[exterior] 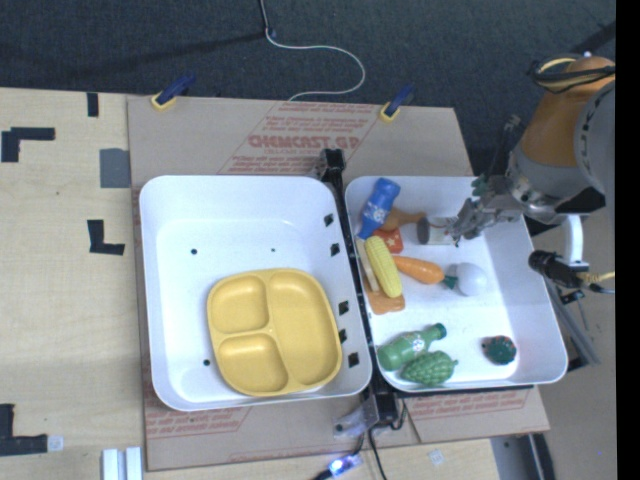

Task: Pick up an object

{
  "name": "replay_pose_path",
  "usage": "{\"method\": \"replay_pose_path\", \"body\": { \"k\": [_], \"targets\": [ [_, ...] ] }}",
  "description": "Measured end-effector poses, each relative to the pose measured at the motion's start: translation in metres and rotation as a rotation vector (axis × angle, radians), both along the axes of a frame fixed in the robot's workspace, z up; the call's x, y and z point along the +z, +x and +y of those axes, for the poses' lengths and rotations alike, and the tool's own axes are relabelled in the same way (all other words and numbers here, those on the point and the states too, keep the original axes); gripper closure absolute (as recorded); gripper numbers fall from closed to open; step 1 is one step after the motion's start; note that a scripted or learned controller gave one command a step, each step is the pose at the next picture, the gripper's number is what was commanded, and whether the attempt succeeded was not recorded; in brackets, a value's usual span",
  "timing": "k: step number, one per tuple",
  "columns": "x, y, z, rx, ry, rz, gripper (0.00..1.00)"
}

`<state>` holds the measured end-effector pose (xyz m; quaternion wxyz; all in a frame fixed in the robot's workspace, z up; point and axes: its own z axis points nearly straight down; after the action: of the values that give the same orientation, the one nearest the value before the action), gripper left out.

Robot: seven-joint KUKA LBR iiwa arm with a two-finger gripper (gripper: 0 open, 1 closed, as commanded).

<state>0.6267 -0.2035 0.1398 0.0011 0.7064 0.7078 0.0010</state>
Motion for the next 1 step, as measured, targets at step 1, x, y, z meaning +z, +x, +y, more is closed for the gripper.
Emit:
{"method": "replay_pose_path", "body": {
  "k": [1],
  "targets": [
    [0.0576, 0.0016, 0.0106, 0.001, 0.0, -0.002, 1.0]
  ]
}}
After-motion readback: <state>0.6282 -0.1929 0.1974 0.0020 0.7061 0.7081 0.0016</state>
